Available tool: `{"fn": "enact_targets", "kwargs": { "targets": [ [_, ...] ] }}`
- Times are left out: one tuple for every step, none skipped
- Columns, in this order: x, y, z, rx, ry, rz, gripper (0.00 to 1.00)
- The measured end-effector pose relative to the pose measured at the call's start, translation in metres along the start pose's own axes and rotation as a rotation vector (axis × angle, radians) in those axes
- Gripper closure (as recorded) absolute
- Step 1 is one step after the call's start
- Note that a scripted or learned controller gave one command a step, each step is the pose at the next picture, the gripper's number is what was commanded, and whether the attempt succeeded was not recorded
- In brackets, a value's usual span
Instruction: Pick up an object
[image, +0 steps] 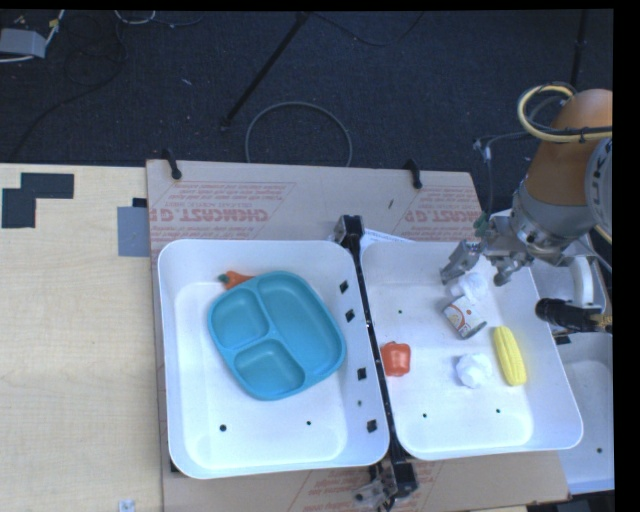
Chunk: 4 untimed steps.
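Observation:
My gripper (481, 267) hangs over the far part of the right bin (430, 435), its fingers spread open with nothing held between them. Just below it lies a small white crumpled piece (472, 287), and right in front of that a small tin with a red-and-white label (462, 319), tilted on its side. A yellow corn cob (509, 355) lies toward the bin's right side. Beside it sits a white crumpled ball (473, 371). A red pepper-like piece (396, 358) rests against the bin's left wall.
The left bin (200, 440) holds a blue divided plate (275, 333), with an orange thing (235, 279) peeking out behind its far edge. A black divider (366, 340) runs between the bins. The arm (560, 190) comes in from the right.

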<state>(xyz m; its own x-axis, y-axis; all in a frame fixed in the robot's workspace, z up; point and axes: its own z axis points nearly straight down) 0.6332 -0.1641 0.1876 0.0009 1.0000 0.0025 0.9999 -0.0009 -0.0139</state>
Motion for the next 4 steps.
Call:
{"fn": "enact_targets", "kwargs": {
  "targets": [
    [0.000,0.003,-0.007,-0.013,-0.003,-0.001,0.00],
    [-0.009,0.005,0.043,-0.007,-0.002,-0.001,0.00],
    [-0.007,0.004,0.097,-0.006,-0.001,-0.002,0.00],
    [-0.008,0.006,0.083,-0.010,-0.002,-0.002,1.00]
  ]
}}
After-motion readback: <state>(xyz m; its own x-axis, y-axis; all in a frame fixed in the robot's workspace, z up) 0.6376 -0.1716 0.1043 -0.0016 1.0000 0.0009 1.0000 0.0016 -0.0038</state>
